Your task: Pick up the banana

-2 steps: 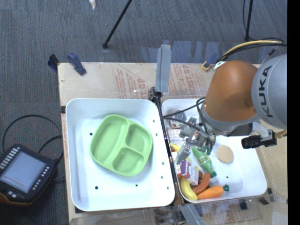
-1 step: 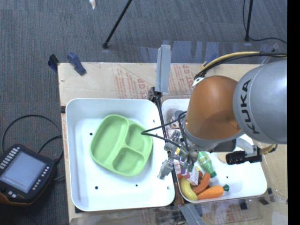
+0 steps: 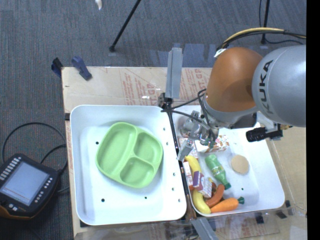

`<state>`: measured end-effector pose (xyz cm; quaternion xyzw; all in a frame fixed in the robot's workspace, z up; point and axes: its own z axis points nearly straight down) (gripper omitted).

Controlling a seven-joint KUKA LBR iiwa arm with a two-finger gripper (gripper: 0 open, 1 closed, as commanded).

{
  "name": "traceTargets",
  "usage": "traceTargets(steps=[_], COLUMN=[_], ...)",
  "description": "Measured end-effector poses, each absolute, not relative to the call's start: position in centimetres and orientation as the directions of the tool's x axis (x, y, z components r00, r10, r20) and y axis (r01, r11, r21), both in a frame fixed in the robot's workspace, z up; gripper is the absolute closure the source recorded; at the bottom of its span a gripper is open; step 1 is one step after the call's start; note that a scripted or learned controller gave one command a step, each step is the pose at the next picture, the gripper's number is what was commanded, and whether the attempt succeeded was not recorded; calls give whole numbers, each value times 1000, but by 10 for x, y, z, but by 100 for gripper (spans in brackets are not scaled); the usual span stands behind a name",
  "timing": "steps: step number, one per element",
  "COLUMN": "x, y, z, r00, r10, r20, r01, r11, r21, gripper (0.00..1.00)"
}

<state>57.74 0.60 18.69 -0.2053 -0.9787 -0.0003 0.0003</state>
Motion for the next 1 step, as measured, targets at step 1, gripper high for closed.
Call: traceTargets(steps=[1], x=[577], y=[6], z=[187], r00=[-916], r10=[402], r20=[1], r01=[402], r11=[916], r21=[1], gripper=[0])
